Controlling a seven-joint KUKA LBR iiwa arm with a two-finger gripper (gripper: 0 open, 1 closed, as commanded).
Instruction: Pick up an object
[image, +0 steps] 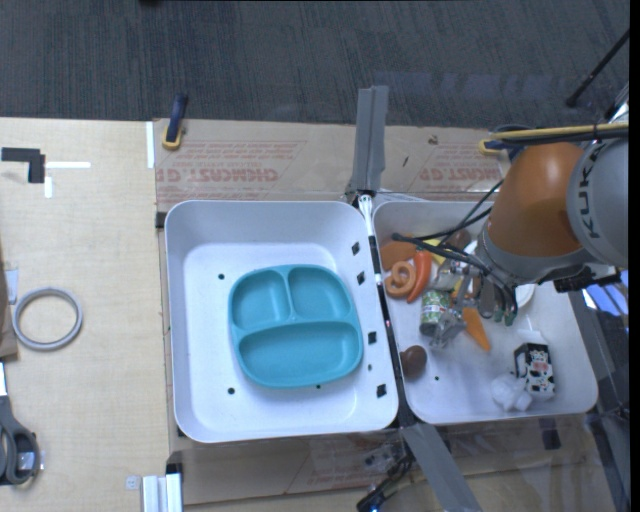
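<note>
Camera view | your fingers (478, 300) sit low in the right bin (560, 395), whether open or closed you cannot tell | orange carrot (477, 330) just below them | green bottle (437, 312) just beside, toward the left bin (190, 330) holding a blue divided plate (296, 326)

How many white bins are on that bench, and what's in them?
2. The left bin holds a blue divided plate. The right bin holds small items, including a brown ball and a black-and-white toy; the arm may hide more.
</note>
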